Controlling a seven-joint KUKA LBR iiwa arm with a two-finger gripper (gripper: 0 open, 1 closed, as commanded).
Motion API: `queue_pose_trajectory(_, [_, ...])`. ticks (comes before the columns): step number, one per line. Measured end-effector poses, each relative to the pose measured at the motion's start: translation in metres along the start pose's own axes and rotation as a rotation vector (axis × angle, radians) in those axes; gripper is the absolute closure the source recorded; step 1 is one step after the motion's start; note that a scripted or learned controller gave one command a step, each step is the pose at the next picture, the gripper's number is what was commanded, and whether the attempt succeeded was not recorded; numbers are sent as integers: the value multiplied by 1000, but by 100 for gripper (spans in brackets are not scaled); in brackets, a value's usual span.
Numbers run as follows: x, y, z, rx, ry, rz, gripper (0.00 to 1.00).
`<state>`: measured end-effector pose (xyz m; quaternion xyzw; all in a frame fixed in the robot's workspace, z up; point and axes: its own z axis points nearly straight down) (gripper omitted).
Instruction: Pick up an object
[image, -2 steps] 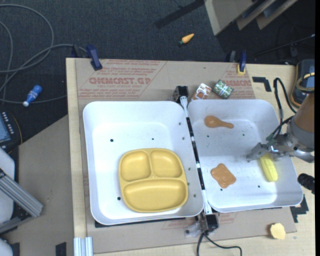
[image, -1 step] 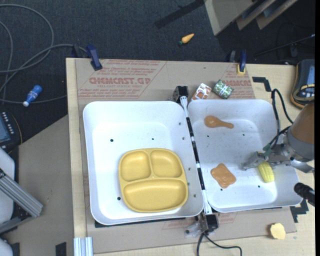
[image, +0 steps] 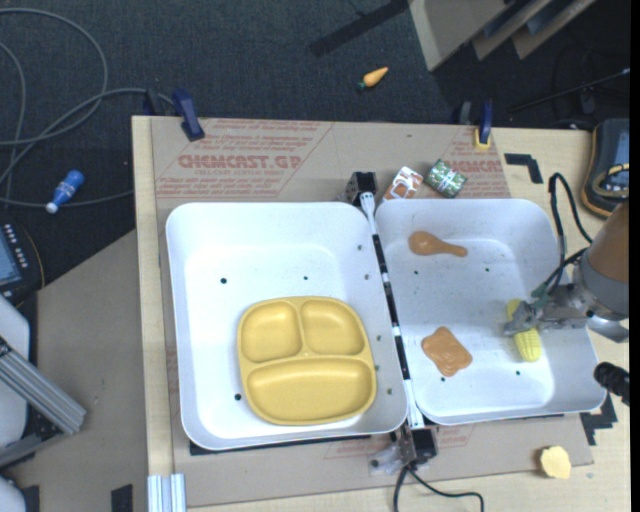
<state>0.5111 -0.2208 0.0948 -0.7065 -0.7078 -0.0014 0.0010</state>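
Note:
In the right bin (image: 480, 400) lie a tan drumstick-shaped piece (image: 436, 244) at the back, a brown flat piece (image: 446, 351) near the middle, and a yellow corn cob (image: 527, 345) towards the right wall. My gripper (image: 527, 318) is low over the right side of this bin, right at the corn cob's upper end and touching or nearly touching it. The arm (image: 605, 280) comes in from the right over the bin wall. A yellow divided plate (image: 305, 358) rests in the left bin (image: 200, 300).
On the bench behind the right bin sit a small red-white packet (image: 405, 183) and a green can (image: 447, 178). A yellow lump (image: 554, 461) lies on the bench at the front right. Blue clamps (image: 186, 113) hold the board's back edge.

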Motion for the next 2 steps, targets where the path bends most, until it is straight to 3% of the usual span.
queue_pose_trajectory(1, [86, 6, 11, 4, 1, -5, 100])
queue_pose_trajectory(2, [175, -19, -95, -8, 0, -9, 100])
